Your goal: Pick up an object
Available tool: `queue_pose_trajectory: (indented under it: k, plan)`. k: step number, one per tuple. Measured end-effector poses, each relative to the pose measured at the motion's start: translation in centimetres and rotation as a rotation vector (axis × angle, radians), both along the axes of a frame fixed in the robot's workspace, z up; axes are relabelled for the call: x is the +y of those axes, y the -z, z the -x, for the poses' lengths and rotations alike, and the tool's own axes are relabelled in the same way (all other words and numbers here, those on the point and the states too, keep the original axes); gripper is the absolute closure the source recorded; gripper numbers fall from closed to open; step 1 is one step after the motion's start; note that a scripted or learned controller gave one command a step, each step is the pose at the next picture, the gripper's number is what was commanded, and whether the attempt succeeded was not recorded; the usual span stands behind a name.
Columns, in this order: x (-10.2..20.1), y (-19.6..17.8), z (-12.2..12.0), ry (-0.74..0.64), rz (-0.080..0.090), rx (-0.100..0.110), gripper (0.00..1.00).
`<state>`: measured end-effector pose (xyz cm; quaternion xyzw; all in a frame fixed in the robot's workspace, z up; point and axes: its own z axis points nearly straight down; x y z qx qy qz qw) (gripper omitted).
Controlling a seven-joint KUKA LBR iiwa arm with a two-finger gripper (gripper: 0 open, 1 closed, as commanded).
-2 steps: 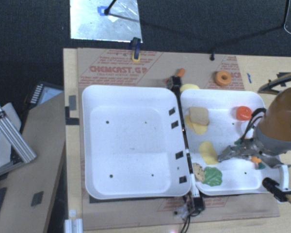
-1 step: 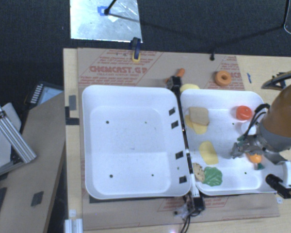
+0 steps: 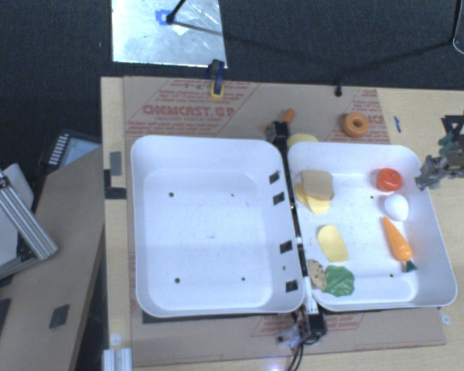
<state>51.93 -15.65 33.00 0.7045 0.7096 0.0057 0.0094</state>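
The right bin [image 3: 429, 242] holds several toy foods. A tan bread slice [image 3: 318, 182] lies over a yellow cheese piece [image 3: 317, 203] near its left wall. Below them are a yellow oval chip [image 3: 332, 243], a cookie [image 3: 316, 273] and a green leaf [image 3: 339, 280]. On the right side lie a red tomato [image 3: 389, 179], a white egg [image 3: 396, 207] and an orange carrot [image 3: 398, 242]. My gripper [image 3: 428, 177] hangs at the bin's upper right rim, just right of the tomato and apart from it, with nothing seen in it.
The left bin [image 3: 209, 226] adjoins the right one along a black hinge strip [image 3: 290, 207]. A donut [image 3: 356, 124], a yellow piece [image 3: 301, 140] and a small orange thing [image 3: 288, 116] lie on the cardboard behind the bins. A metal sheet [image 3: 166, 22] is at the back.
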Motion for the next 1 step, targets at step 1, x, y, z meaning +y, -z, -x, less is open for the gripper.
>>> queue_pose_trajectory:
  k: [1]
  plan:
    - [5.49,-3.22,3.07,-0.003,-0.006,0.015,1.0]
